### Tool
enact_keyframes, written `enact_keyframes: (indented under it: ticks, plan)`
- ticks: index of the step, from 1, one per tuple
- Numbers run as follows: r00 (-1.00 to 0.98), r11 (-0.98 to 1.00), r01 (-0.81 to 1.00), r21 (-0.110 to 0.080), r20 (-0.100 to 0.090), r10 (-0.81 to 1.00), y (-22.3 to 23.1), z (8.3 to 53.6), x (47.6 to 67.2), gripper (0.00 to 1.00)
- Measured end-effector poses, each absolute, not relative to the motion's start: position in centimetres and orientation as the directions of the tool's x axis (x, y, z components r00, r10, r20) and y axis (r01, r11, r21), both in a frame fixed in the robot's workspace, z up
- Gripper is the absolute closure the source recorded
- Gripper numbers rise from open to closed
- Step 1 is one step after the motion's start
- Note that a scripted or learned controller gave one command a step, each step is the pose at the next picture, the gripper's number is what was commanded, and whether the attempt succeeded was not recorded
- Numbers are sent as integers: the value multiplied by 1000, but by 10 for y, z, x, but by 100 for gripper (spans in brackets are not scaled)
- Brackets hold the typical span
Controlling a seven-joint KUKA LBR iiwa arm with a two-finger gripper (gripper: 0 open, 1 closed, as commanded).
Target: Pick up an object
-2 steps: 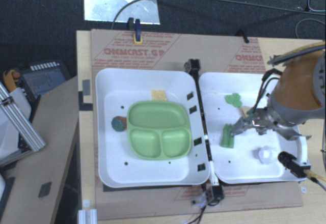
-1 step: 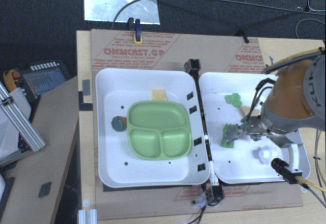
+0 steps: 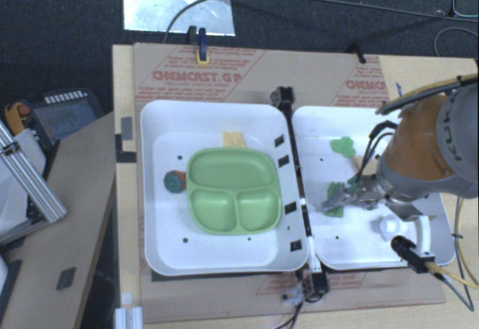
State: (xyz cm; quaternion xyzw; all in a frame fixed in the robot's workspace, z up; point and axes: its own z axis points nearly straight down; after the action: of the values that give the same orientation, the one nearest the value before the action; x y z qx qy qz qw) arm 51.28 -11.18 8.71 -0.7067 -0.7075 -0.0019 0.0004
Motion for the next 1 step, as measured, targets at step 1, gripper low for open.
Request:
enact_keyframes:
  ticks: [1]
  plan:
    - [-4, 4, 1000, 12, 4, 1000, -110, 101, 516, 100]
